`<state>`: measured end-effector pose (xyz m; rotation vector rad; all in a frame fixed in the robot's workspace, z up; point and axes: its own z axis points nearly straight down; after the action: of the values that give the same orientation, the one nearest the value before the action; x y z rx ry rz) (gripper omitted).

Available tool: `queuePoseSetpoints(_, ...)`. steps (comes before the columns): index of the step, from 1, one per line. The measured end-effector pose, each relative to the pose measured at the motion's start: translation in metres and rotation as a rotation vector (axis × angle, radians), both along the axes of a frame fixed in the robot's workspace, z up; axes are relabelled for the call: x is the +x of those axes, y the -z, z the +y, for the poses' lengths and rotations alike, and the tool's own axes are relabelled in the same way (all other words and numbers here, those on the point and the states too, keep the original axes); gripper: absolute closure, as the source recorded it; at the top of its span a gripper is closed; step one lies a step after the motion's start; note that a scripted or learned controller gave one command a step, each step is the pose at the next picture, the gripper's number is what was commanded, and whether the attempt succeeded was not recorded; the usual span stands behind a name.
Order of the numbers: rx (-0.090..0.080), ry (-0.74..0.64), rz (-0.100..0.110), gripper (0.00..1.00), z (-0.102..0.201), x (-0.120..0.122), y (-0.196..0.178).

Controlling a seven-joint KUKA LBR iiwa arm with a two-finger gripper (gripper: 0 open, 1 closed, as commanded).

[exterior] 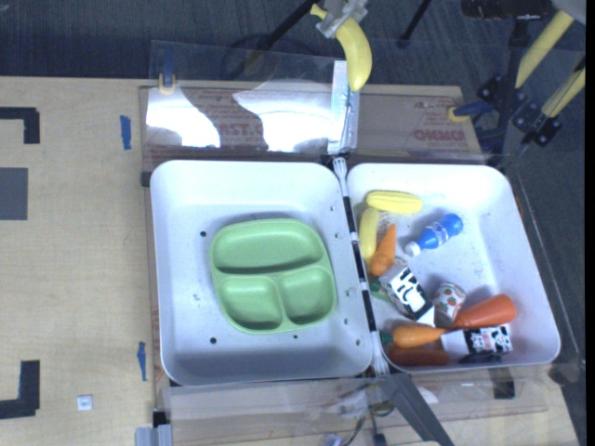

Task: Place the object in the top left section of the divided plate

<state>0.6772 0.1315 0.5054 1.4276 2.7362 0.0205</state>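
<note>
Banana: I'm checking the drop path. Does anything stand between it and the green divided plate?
Nothing visible does. The banana hangs from the pincer beyond the bins' far edge, and the green plate in the left bin lies bare. A clear panel stands behind that bin.

My gripper (337, 12) is hanging at the top edge of the camera view, fingers clamping a banana (355, 56) that is dangling beneath them.
</note>
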Motion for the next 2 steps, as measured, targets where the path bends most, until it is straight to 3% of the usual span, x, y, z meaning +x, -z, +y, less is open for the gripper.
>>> queuePoseSetpoints(2,-0.004,-0.005,-0.011,1.0,0.003,0.002,-0.022)
